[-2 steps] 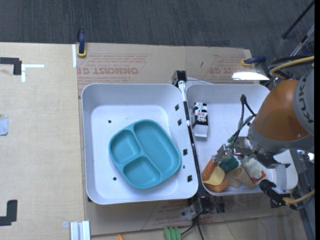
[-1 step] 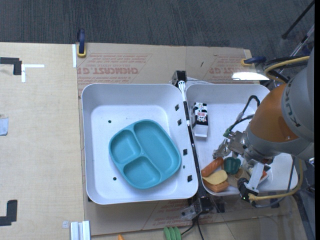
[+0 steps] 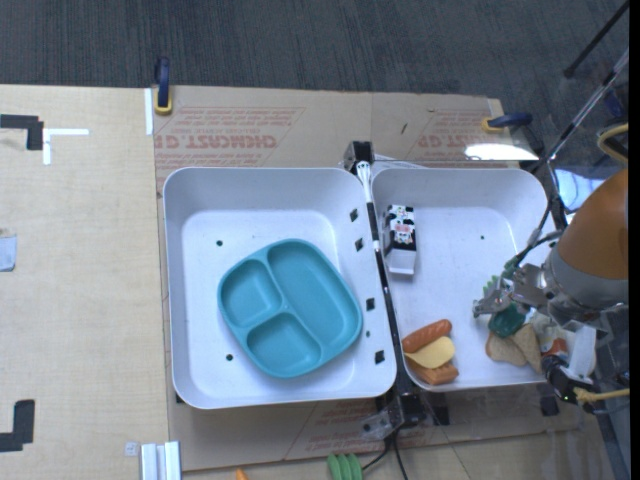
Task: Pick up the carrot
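So, camera view, looking down: the gripper [image 3: 518,296] hangs low over the right bin [image 3: 455,196] at about 4 o'clock, crowded right in on a green toy [image 3: 506,320] and a tan piece [image 3: 517,347]. I honestly can't tell if it's spread or pinched on anything, there's too much clutter under the wrist. My best guess for the carrot [image 3: 426,334] is the orange stick at roughly 7 o'clock in that bin, touching a yellow piece [image 3: 436,353], well apart from the gripper. If that's right, we're at the approach step, nothing picked yet, and the next move means sliding toward 9 o'clock and coming down across the stick. Readable stuff: the cardboard [image 3: 232,139] at 12 o'clock says "CHEMCAST GP", upside down. A cow-patterned carton [image 3: 401,230] has print too small to read.
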You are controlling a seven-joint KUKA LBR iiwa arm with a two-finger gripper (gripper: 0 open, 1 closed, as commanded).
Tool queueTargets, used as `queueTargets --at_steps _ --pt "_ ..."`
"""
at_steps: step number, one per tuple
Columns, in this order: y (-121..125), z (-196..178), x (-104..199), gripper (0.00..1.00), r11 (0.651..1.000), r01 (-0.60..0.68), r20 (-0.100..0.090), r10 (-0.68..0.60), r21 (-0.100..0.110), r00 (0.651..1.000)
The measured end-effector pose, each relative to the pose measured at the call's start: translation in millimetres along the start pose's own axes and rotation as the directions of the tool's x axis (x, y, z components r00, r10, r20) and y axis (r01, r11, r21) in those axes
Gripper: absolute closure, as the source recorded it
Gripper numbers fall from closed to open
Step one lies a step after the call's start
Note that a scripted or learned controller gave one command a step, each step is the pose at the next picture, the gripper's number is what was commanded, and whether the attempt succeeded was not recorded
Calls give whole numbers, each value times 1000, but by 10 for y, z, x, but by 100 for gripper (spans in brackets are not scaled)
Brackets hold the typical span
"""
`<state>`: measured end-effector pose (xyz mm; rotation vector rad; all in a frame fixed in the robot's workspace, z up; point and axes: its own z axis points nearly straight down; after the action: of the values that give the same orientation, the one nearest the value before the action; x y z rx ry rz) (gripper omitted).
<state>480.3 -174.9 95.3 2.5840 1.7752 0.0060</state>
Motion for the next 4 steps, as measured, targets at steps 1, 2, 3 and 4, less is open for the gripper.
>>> queueTargets --at_steps 1,2,3,4 --pt "-187 3 502 0 983 184 1 -184 -2 983" --pt "-275 4 732 0 955 296 2 -296 -3 955" --pt "-275 4 732 0 955 296 2 -296 -3 955" --pt "-275 4 732 0 955 296 2 -296 -3 955"
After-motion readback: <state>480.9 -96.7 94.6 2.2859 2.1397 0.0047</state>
